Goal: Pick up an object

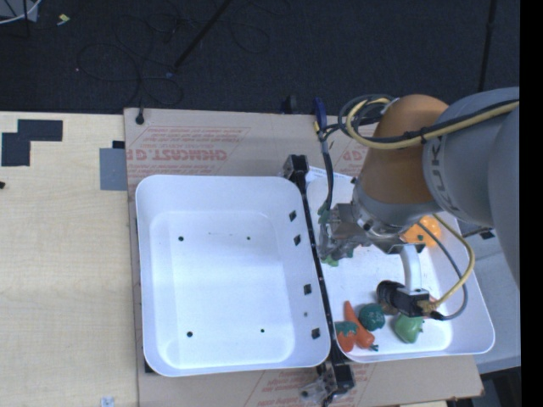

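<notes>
My gripper (337, 242) hangs low over the left side of the right bin (475, 333), close to the wall it shares with the left bin. A small green thing (329, 260) shows just below it; whether it is held I cannot tell. In the bin's front corner lie an orange and red toy (354, 334), a dark teal ball (372, 316) and a green object (407, 329). An orange object (429, 228) peeks out from behind the arm.
The left bin (153, 227) stands beside the right one, with a black divider strip (310, 253) between them. The arm's grey and orange body (424, 159) covers the back of the right bin.
</notes>
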Available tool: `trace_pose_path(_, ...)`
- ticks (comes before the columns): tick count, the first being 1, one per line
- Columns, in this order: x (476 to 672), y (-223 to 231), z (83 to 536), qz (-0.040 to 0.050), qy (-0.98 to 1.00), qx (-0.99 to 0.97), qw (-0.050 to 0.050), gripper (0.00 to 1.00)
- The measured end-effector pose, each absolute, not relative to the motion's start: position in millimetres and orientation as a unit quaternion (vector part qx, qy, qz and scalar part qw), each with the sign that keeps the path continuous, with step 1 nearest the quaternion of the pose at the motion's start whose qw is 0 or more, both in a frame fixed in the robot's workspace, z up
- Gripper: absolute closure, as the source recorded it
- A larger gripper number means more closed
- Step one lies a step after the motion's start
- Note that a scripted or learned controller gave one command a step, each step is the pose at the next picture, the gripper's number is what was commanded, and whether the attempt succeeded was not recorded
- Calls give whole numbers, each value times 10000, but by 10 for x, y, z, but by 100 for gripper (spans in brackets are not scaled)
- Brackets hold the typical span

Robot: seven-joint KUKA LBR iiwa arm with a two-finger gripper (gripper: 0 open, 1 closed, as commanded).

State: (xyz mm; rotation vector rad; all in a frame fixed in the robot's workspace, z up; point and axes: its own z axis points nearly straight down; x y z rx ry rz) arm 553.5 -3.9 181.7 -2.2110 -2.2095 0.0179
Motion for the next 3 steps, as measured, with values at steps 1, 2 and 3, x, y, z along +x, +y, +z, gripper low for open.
trace_pose_path(1, 5333, -289, 1871, 22, -7062, -7080, 19, 100)
trace_pose_path(2, 5756, 40, 1872, 1, -7081, -7061, 7, 100)
trace_pose_path(3, 6107, 483, 1871, 1, -7084, -7058, 11, 100)
